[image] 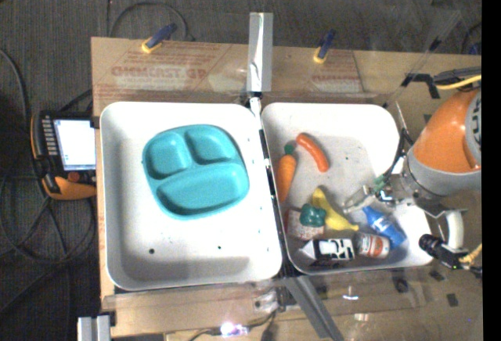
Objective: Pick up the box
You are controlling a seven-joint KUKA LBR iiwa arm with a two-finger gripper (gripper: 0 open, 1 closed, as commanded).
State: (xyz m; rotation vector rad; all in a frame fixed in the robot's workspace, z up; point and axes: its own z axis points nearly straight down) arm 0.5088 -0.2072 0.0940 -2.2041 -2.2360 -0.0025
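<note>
Looking down from the camera above the bench, two white bins sit side by side. The left bin [117, 175] has a blue tray [196, 169] in it, with three little sections. The right bin [352, 116] has a heap of toys near its front edge.

The box [332, 248] is dark with white marks on it. It lies flat at the front of the right bin, close to the wall between the bins. A little bottle [374, 245] with a white and red label lies just beside it on the right. A blue thing [385, 226] lies above that bottle.

A carrot [286, 173] and a red sausage [312, 150] lie farther back in the same bin. A yellow toy [333, 212] and a small green toy [311, 215] sit just behind the box.

The arm [446, 148] comes in from the right, with its orange part over the bin's right edge. The gripper [377, 191] hangs over the right side of the right bin, above the blue thing and apart from the box. Nothing sits between its fingers, and I cannot tell if they are spread or pressed together.
</note>
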